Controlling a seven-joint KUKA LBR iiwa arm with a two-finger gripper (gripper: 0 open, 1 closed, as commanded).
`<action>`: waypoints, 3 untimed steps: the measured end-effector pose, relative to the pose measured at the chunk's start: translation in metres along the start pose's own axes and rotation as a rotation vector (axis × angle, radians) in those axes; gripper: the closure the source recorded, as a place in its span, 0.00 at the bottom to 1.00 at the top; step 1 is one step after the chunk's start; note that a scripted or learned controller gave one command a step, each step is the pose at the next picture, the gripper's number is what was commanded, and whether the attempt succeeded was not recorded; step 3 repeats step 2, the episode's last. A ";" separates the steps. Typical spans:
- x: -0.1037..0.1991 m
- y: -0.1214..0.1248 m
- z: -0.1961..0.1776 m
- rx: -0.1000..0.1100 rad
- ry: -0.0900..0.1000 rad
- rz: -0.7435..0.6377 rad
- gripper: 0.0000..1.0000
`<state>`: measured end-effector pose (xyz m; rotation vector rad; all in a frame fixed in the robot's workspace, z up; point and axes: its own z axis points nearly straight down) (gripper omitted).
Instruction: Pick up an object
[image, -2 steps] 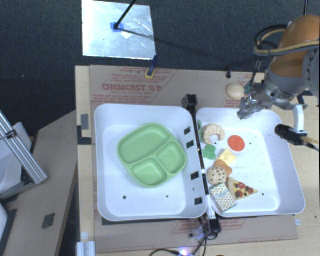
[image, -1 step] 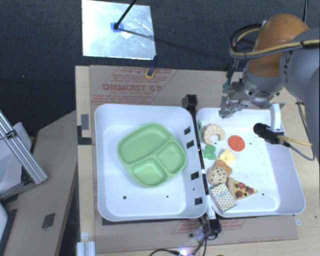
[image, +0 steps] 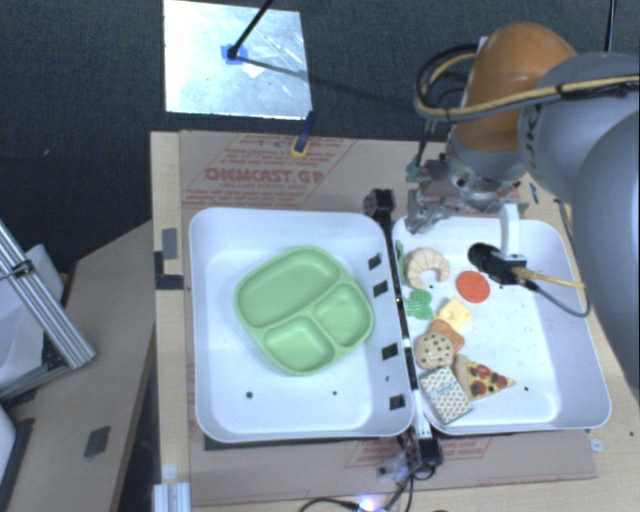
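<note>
The jaws (image: 425, 215) hang over the far left corner of the right bin (image: 575, 400), close to the divider that it shares with the left bin (image: 215, 400). Whether they stand apart or together I cannot tell; the metal at the wrist end is too tangled to read, and nothing shows between them.

The nearest thing to take is the toy croissant (image: 428, 264), which lies just toward the near edge of the worktop from the jaws, almost straight beneath them. It is a crescent whose long axis runs roughly across the bin, left to right, with its horns curling toward the near edge.

So the coming move looks like a short drop with a slight shift toward the near side, closing across the croissant's narrow width.

The green leaf piece (image: 418, 301) and the red disc (image: 474, 287) lie farther along the same way.
</note>
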<state>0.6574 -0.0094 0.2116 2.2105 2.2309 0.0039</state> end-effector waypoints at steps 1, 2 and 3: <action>0.032 0.008 -0.022 -0.002 0.000 0.001 1.00; 0.031 0.015 -0.010 0.000 -0.002 0.003 1.00; 0.031 0.015 -0.010 0.000 -0.002 0.003 1.00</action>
